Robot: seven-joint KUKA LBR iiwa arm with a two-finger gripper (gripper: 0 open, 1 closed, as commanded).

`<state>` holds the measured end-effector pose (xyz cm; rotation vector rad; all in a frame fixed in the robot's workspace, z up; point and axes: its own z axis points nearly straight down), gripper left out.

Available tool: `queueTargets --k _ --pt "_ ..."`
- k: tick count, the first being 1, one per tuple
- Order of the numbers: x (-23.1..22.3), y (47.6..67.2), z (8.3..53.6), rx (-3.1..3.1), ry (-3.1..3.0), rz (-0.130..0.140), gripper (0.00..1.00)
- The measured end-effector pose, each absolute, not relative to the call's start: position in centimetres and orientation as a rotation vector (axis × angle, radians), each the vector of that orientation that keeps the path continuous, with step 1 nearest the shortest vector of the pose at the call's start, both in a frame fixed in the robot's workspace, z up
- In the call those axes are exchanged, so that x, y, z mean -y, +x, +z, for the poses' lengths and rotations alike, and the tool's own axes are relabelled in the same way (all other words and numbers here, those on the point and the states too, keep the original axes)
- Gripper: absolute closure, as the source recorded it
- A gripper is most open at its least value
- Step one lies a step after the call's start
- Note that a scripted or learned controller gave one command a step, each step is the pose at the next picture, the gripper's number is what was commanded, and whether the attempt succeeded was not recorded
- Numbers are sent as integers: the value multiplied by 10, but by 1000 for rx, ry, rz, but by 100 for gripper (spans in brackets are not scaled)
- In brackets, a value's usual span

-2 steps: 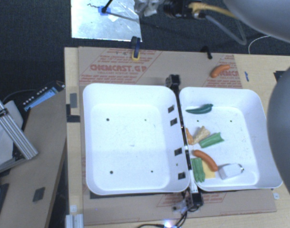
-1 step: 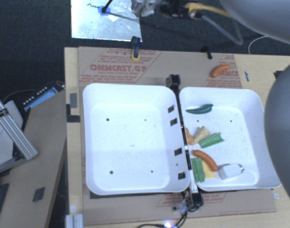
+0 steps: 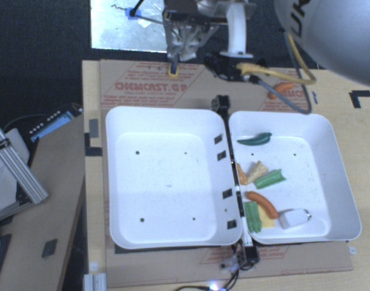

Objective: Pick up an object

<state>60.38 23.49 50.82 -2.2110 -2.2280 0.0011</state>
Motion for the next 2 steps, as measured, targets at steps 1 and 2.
queueTargets --k 1,2 --pt "-233 666 500 2222 -2223 -2 100" --pt "-234 662 505 2224 -2220 -3 100"
